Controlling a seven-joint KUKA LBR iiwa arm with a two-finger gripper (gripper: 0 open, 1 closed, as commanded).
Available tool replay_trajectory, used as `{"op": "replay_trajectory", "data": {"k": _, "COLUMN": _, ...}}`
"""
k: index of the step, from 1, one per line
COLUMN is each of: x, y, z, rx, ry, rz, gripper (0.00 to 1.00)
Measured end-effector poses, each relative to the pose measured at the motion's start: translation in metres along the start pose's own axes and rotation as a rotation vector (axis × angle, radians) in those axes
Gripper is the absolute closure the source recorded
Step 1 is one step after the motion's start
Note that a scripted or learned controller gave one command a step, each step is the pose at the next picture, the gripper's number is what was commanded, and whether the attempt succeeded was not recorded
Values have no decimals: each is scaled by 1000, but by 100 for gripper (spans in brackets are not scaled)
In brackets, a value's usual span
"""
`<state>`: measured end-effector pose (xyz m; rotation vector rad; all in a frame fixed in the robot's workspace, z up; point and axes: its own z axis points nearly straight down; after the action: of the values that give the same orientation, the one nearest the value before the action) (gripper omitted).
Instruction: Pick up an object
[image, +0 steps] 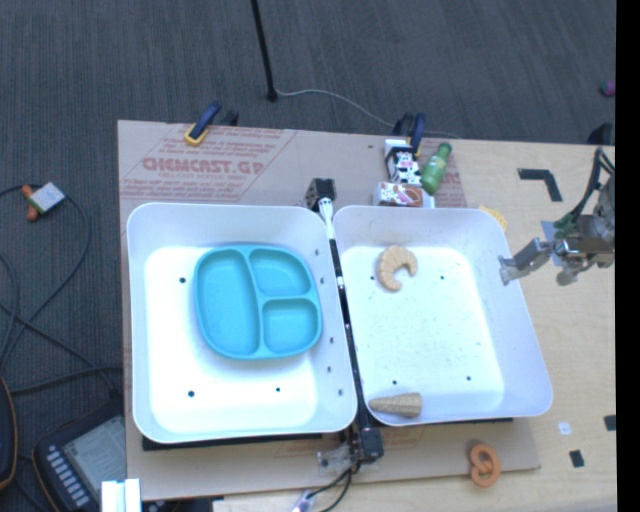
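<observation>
The gripper (520, 262) is hanging at the three o'clock side of the scene, just outside the right bin's (520, 330) right rim and over bare bench (580, 400). I cannot tell how its jaws are standing; the metal parts are blurring together there, and nothing is showing between them.

Inside the right bin, a croissant-shaped piece (396, 267) is lying toward twelve o'clock on the bin floor, well apart from every wall, with open white floor spreading below it. A tan waffle-textured piece (396, 405) is sitting at six o'clock, pressed near the lower rim, leaving little room on that side.

The left bin (140, 330) is carrying a blue divided plate (258, 302), lying flat near its centre with white floor showing all around it.

Above the bins at twelve o'clock, a green bottle (435, 168) is leaning beside a small printed packet (403, 185). An orange ring (484, 464) is lying on the bench toward five o'clock, outside the bins.
</observation>
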<state>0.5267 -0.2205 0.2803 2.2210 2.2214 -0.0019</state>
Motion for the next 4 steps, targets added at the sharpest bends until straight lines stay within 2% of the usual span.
{"op": "replay_trajectory", "data": {"k": 1, "x": 8, "y": -39, "z": 146, "rx": 4, "ry": 2, "rz": 1, "gripper": 0}}
{"op": "replay_trajectory", "data": {"k": 2, "x": 60, "y": -41, "z": 193, "rx": -5, "ry": 0, "rz": 1, "gripper": 0}}
{"op": "replay_trajectory", "data": {"k": 3, "x": 59, "y": -40, "z": 182, "rx": -9, "ry": -6, "rz": 2, "gripper": 100}}
{"op": "replay_trajectory", "data": {"k": 4, "x": 161, "y": -28, "z": 95, "rx": -1, "ry": 2, "rz": -3, "gripper": 100}}
